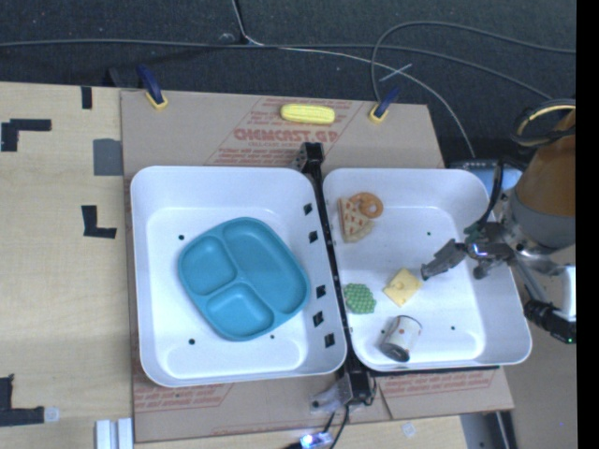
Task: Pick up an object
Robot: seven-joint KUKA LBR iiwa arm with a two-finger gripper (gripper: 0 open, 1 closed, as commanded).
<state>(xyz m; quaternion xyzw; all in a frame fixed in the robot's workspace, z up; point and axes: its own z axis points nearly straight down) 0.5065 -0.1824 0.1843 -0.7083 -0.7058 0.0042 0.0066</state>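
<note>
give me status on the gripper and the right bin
Gripper over right bin, holding nothing visible. Yellow cheese wedge nearest, just beside it. Green piece, small can, pretzel and waffle lie apart. Nothing blocking.

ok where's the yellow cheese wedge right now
The yellow cheese wedge lies in the right bin, near its middle, with the green piece to its left and the pincer just to its upper right.

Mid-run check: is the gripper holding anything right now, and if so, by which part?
Nothing is held. The gripper hovers over the right bin, beside the yellow cheese wedge, with nothing between its fingers.
</note>
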